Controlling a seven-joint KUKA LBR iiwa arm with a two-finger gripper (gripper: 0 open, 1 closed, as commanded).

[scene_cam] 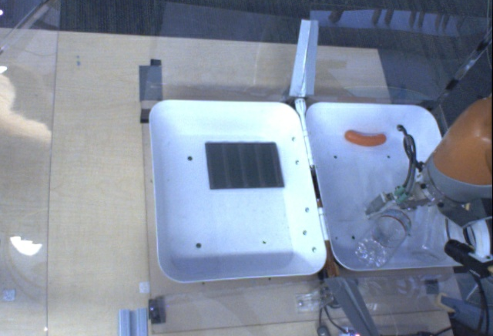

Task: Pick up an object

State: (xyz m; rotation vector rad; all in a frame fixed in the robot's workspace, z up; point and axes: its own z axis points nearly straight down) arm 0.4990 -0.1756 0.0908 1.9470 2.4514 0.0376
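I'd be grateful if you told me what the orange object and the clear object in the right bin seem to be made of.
The orange sausage-shaped object looks like smooth plastic or rubber: even colour, soft sheen, rounded ends. Which of the two, I cannot tell. The clear cup-like object near the gripper looks like transparent plastic or glass: the white bin shows through it, with bright glints on its rim.

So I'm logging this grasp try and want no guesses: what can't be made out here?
- Fingers' state: the gripper is small and blurred in the camera view.
- Clear object: transparent against the right bin, outline faint.
- Arm: cut off by the right edge.
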